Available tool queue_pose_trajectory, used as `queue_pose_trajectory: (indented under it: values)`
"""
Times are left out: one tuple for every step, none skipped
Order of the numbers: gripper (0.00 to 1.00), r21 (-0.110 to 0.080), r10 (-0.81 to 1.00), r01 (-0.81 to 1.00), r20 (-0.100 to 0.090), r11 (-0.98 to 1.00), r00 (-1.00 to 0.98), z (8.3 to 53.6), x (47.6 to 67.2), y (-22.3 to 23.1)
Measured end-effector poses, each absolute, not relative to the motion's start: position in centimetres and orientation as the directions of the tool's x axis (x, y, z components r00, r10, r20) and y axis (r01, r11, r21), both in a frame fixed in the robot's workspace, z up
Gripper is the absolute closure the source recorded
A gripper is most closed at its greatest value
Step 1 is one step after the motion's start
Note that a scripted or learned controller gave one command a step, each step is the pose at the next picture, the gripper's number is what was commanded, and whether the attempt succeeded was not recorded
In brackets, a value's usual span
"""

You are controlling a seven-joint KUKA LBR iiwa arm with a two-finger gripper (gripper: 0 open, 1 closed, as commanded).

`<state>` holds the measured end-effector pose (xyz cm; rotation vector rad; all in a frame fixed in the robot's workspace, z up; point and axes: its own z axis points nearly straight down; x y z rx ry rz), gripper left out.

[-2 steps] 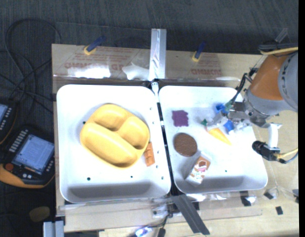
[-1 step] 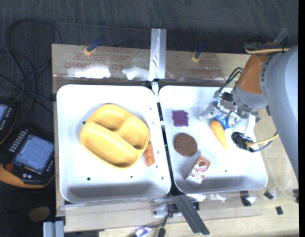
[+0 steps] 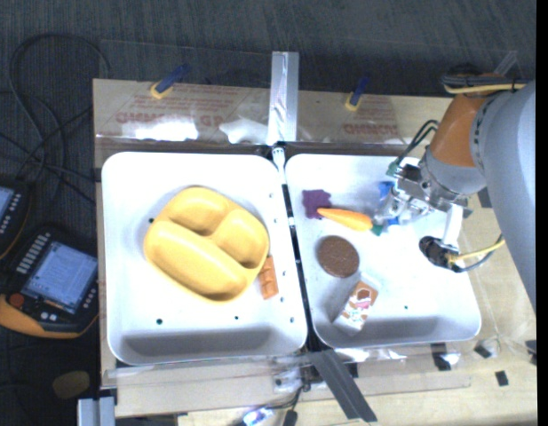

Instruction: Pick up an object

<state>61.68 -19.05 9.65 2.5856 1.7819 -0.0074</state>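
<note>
The right bin (image 3: 451, 313) holds a purple block (image 3: 315, 201), an orange carrot (image 3: 343, 217) with a green tip, a brown disc (image 3: 337, 256) and a small printed carton (image 3: 359, 302). My gripper (image 3: 393, 209) reaches in from the right and hangs low over the right bin's back part, just at the carrot's right, green end. Nothing shows in its grasp. The left bin (image 3: 131, 327) carries a large yellow bun-shaped object (image 3: 205, 241) and a small orange piece (image 3: 268, 278) by the dividing wall.
The grey arm with its orange band (image 3: 456, 136) covers the right bin's far right corner. A black cable loop (image 3: 438, 251) hangs beside the wrist. Handheld controllers (image 3: 43, 278) lie on the floor to the left.
</note>
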Motion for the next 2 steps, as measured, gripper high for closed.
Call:
queue_pose_trajectory:
  values:
    - [1.0, -0.001, 0.994, 0.994, -0.002, 0.108, -0.108, 23.8, 60.9, -11.1]
    - [1.0, -0.002, 0.997, 0.997, -0.001, 0.078, -0.078, 21.1, 62.8, -15.2]
